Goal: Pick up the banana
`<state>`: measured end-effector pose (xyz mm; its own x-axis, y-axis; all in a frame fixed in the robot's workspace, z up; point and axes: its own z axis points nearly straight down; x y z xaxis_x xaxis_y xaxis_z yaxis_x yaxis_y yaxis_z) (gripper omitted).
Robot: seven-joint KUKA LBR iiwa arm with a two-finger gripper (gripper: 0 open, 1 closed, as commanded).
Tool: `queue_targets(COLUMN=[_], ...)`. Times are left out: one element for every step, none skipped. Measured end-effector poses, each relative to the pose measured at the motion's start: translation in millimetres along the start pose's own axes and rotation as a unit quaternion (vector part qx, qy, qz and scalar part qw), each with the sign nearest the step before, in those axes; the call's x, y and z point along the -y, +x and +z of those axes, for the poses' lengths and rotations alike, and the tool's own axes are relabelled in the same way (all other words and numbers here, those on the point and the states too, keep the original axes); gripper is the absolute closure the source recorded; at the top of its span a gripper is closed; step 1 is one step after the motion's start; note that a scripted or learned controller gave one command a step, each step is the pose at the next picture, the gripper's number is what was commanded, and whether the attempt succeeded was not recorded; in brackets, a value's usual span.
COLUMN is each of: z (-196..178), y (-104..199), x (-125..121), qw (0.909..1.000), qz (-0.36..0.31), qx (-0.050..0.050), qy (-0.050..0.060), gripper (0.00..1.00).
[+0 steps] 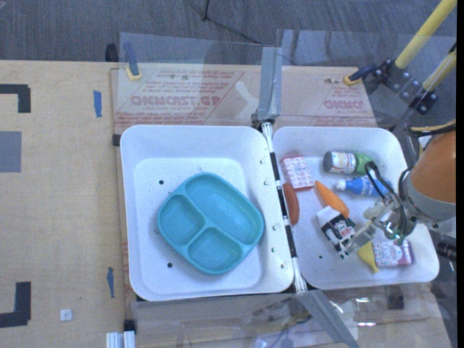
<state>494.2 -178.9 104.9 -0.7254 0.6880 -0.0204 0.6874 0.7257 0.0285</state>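
Banana point(368, 258): small yellow piece, right bin point(312, 267) near front edge, touching pink packet point(392, 253). Likely light, smooth, curved toy; take across middle, mind slipping. Gripper point(370, 227) just above, beside black-white carton point(338, 230); whether released or clenched, cannot tell. Carrot point(331, 198) farther back. Left bin point(138, 194) holds blue tray point(210, 223).

Left bin point(138, 194): divided plate point(210, 223) lying near centre.

Right bin point(413, 267), touching left bin along shared edge:
- sausage point(291, 202) by left wall
- square packet point(298, 171) just behind sausage
- carrot point(330, 198) right of sausage, near centre
- bottle point(345, 162) on its side at rear
- tube point(358, 187) just before bottle
- small carton point(337, 230) before carrot
- banana point(368, 257) at front right, touching flat pouch point(392, 253) on its right
- gripper point(370, 230) above bin, between small carton and pouch
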Motion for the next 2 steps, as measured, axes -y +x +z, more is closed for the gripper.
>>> queue_targets(z=[-0.3,-0.1], y=[-1.2,-1.3], x=[-2.5,-2.8], qw=[0.9995,0.9996], qz=[-0.033,-0.028], qx=[0.004,0.004], qy=[0.001,0.002], gripper=[0.0,0.0])
